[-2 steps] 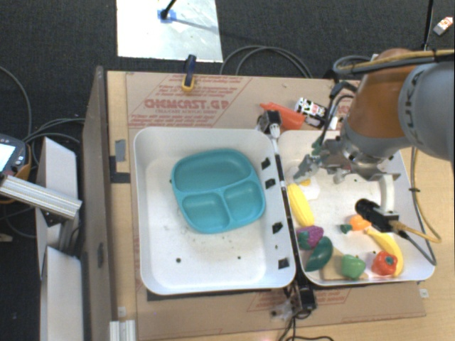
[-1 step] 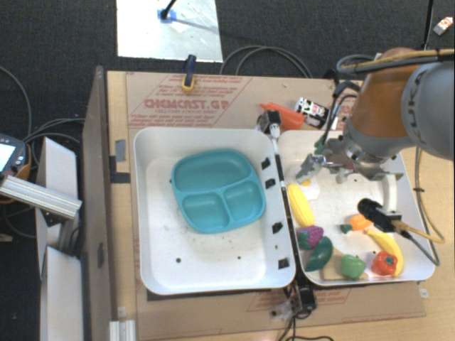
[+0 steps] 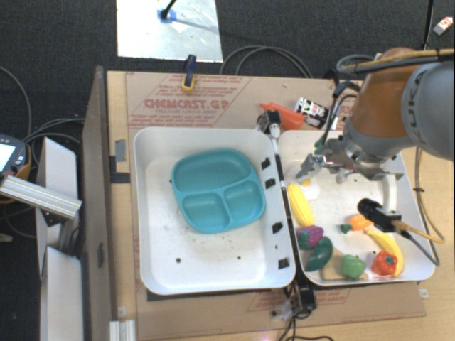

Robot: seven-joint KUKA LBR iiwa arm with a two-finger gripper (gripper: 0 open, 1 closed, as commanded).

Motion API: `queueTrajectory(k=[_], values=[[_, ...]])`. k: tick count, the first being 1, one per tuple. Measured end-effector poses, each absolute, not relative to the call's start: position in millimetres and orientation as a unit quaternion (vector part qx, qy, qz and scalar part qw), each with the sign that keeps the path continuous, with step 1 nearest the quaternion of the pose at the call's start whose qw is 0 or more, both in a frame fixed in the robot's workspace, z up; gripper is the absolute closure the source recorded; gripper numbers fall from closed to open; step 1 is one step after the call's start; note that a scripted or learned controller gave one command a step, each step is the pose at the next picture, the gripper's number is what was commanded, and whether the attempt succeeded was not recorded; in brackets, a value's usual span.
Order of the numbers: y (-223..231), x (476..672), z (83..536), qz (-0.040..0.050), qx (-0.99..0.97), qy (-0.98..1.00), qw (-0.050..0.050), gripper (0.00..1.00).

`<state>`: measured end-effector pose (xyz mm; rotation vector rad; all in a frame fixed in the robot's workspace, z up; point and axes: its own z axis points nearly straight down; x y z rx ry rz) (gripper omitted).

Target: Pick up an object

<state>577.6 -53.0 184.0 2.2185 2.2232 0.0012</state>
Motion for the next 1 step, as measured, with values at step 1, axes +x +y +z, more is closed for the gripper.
queueTrajectory(k=[1], values=[[-53.0, 577.6, 184.0, 0.0004, 0.706, 0.708, 0.000, 0.00]])
